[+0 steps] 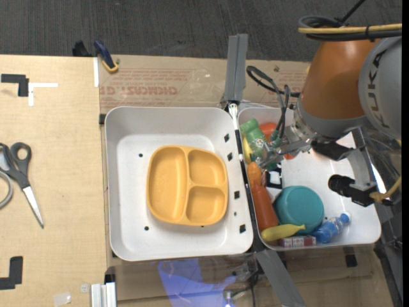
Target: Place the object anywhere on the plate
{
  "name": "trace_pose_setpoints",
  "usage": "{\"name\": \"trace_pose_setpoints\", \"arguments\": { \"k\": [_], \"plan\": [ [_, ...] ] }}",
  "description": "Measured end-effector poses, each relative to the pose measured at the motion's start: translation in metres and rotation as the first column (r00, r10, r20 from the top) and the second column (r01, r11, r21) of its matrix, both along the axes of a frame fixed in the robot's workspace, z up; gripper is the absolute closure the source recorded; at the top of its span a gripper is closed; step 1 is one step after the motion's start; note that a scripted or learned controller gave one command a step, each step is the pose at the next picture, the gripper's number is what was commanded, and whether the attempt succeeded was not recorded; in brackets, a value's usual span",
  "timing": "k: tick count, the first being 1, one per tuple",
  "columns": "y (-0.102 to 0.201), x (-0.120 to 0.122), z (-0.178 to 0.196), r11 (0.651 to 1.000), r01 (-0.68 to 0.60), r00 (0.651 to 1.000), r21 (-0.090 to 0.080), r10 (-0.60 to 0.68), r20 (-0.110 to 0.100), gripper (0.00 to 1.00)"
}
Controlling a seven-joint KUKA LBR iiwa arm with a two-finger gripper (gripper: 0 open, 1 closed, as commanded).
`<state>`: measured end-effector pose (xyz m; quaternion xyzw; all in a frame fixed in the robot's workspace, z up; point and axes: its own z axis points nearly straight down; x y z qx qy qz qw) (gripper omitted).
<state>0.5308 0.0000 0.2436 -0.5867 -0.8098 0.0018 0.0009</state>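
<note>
At the far left of the desk (51,190), a pair of grey-handled scissors (22,178) lies on the pale wood surface, well apart from the bins. Next to the right comes the left white bin (121,235), which holds a yellow plate (187,185) with three compartments, one long section on its left and two smaller ones on its right. Nothing rests on the plate.

Beside it, touching along the shared edge, sits the right white bin (358,229), crowded with objects along its left side. A green bottle (254,135) lies near the top left corner. Below it, an orange carrot-like object (261,200) runs down the bin's left wall. A teal bowl (299,208) sits just right of the orange object. At the bin's bottom edge lie a yellow banana (284,232) and, to its right, a blue plastic bottle (331,228).

Above the right bin, the arm (358,69) reaches in from the right, grey with a broad orange band. Its gripper (273,147) hangs low over the cluster near the green bottle and the top of the orange object. The fingers are lost against the clutter, so how far apart they stand, and whether they grip anything, cannot be told.
</note>
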Motion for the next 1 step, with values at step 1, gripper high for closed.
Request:
{"name": "trace_pose_setpoints", "arguments": {
  "k": [1],
  "plan": [
    [0.0564,0.0009,-0.0387,0.998,0.067,0.998,0.0,-0.067,-0.001,1.0]
  ]
}}
